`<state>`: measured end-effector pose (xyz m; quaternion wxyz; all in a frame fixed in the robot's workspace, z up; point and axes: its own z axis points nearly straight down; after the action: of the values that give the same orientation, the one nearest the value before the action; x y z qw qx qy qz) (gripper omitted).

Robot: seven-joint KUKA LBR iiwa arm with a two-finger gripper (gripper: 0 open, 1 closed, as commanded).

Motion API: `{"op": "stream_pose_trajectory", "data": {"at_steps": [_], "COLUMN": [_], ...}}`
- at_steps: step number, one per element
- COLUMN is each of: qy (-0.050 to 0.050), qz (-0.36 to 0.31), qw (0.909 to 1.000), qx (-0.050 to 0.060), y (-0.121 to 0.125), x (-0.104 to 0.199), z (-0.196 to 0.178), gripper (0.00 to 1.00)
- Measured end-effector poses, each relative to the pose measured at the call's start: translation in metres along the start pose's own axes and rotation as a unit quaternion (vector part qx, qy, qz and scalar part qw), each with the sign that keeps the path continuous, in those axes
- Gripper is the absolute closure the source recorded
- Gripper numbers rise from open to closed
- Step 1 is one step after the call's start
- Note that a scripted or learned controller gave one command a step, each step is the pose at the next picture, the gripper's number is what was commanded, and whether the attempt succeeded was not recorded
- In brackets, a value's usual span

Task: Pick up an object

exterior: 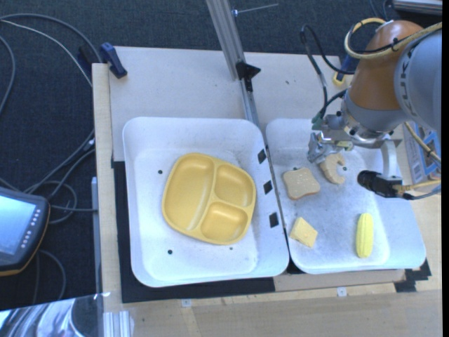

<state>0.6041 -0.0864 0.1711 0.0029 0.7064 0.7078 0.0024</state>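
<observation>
The right bin [393, 258] holds several food pieces. A tan bread slice [300, 183] lies near its left side, and a smaller tan piece with a dark spot [333, 168] lies just right of it. A yellow cheese wedge [304, 232] sits toward the front left, and a yellow corn cob [364, 235] lies at the front right. My gripper [322, 147] hangs low over the back of this bin, directly behind the small tan piece and very close to it. I cannot tell whether it touches that piece.
A yellow divided tray [208, 197] lies in the left bin [140, 153]. A slanted metal pole [228, 30] rises behind the wall between the bins. The grey arm with its orange band [382, 44] and cables covers the back right. A black part [379, 183] juts out over the right bin.
</observation>
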Motion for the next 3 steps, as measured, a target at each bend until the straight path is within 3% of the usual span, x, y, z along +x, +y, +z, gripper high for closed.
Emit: {"op": "stream_pose_trajectory", "data": {"at_steps": [1,2,3], "qy": [0.0,0.001,0.002], "qz": [0.0,0.0,-0.002], "qw": [1.0,1.0,1.0], "qx": [0.0,0.003,0.004], "y": [-0.008,-0.007,0.001], "x": [0.002,0.003,0.058], "z": [-0.056,-0.063,-0.056], "gripper": [1.0,1.0,1.0]}}
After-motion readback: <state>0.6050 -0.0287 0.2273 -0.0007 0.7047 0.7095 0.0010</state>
